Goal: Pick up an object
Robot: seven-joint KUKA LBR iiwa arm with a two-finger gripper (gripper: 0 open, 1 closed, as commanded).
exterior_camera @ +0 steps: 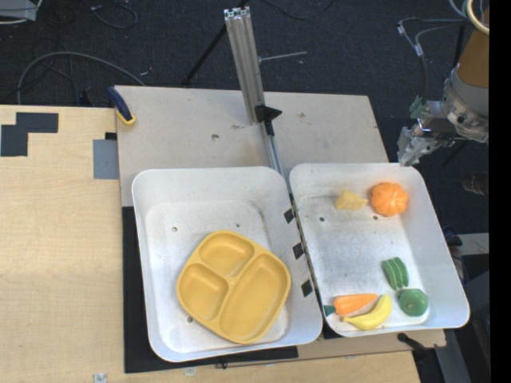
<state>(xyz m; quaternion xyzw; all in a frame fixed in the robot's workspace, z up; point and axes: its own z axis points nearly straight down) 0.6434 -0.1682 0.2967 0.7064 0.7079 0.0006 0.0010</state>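
Observation:
The right bin [435, 238] holds several toy foods. An orange fruit [389, 199] and a pale yellow piece [350, 201] lie near its far edge. At the near end lie a green pepper-like piece [394, 272], a round green fruit [413, 302], a carrot [354, 303] and a banana [370, 315]. My gripper [411, 148] hangs above and beyond the bin's far right corner, apart from all the objects. I see nothing between its fingers.
The left bin [152, 206] bears a yellow divided plate [233, 286]. An upright metal post [246, 62] rises behind the bins. A wooden surface [56, 246] lies to the left. Cables run over the dark floor behind.

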